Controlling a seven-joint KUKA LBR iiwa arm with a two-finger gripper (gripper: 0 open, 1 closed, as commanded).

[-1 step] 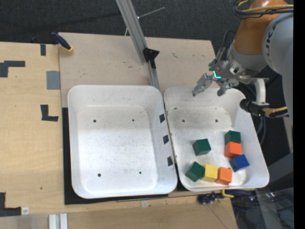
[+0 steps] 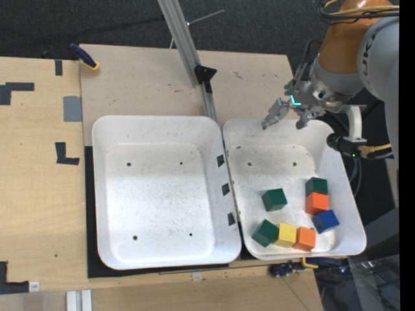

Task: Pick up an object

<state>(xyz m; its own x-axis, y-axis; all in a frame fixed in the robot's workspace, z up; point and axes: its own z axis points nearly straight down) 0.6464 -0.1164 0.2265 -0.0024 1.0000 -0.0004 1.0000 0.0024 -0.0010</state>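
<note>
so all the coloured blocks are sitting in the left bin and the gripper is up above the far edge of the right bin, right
Not quite. The camera view shows the blocks, among them a green block and a blue block, lying in the right bin, not the left bin. The gripper is indeed above the right bin's far edge.

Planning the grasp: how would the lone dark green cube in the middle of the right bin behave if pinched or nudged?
The dark green cube looks stiff and flat-sided, so it likely slides rather than rolls. Standing apart from the other blocks, it probably leaves finger room. The open gripper hangs above the bin's far edge.
</note>
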